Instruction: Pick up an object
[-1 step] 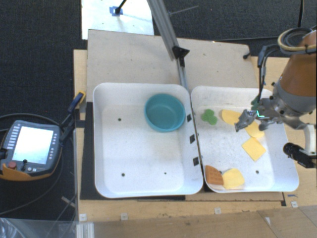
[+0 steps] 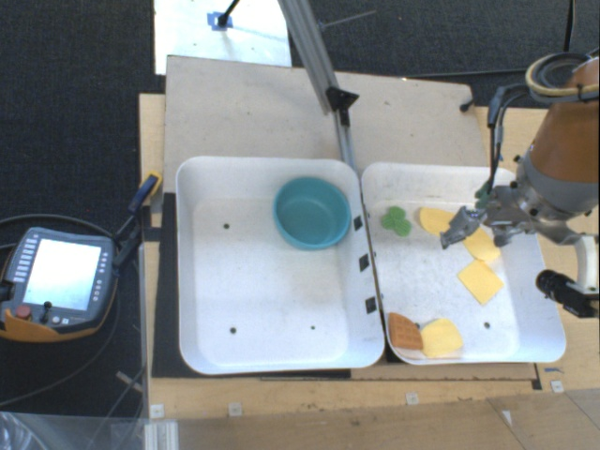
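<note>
The right bin [image 2: 525, 345] holds several small items. A green lumpy piece [image 2: 395, 219] lies near its far left corner, with a yellow rounded piece [image 2: 433, 219] just to its right. My gripper [image 2: 476, 232] hangs over the far middle of this bin, right beside that rounded piece and above a yellow piece [image 2: 484, 248] that it partly hides. A yellow square slice [image 2: 481, 282] lies just in front of the gripper. At the near edge sit a brown piece [image 2: 404, 332] and a yellow lump [image 2: 442, 337], touching each other.
A teal bowl [image 2: 312, 212] stands in the left bin [image 2: 216, 326] near its far right corner. A metal pole [image 2: 314, 50] slants down to the ridge between the bins. A teach pendant [image 2: 56, 279] lies off the bench at left.
</note>
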Tool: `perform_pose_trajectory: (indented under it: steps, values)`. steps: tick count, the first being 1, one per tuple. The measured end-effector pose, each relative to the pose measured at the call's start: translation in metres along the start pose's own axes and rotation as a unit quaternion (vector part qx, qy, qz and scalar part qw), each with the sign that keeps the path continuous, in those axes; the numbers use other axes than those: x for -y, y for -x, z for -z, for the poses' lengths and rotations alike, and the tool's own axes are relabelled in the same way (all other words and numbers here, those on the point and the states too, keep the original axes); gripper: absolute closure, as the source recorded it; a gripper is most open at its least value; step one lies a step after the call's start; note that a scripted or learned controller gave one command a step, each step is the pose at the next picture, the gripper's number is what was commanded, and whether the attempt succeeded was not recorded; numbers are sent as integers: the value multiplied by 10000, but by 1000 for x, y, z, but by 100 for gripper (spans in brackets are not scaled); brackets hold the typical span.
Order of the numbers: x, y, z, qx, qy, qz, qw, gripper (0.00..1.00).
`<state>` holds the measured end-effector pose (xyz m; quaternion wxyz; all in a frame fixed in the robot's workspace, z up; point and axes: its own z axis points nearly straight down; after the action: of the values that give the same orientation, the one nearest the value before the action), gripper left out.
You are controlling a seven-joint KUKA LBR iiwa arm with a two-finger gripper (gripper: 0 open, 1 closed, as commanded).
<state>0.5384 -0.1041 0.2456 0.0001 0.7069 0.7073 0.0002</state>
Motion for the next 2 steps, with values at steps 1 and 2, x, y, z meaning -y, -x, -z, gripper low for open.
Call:
perform_pose_trajectory:
  steps: [1,2]
  values:
    - [1,-9,-47,-1,-19,1,10000,0]
    - [8,-13,-107,-2,-25,-2,10000,0]
